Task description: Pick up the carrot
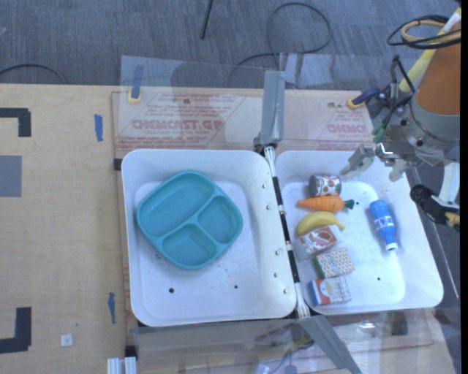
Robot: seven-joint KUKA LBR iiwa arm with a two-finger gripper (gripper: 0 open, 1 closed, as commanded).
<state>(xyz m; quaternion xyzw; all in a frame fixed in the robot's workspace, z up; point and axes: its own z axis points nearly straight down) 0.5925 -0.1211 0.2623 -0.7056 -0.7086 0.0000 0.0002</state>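
left bin (146,292): teal plate (189,218) | right bin (420,281): can (325,185), banana (318,221), blue bottle (383,224), 3 cartons (333,262)

A divided plate (189,219) sits in the left bin (146,292). In the right bin (417,285), a carrot (322,204) lies between a can (325,185) behind and a banana (318,221) in front; a bottle (382,224) lies to their right.

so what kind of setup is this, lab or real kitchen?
Most likely a robotics lab bench, not a kitchen: two white bins set side by side, toy food such as a carrot and banana, and loose cables on the carpet behind.
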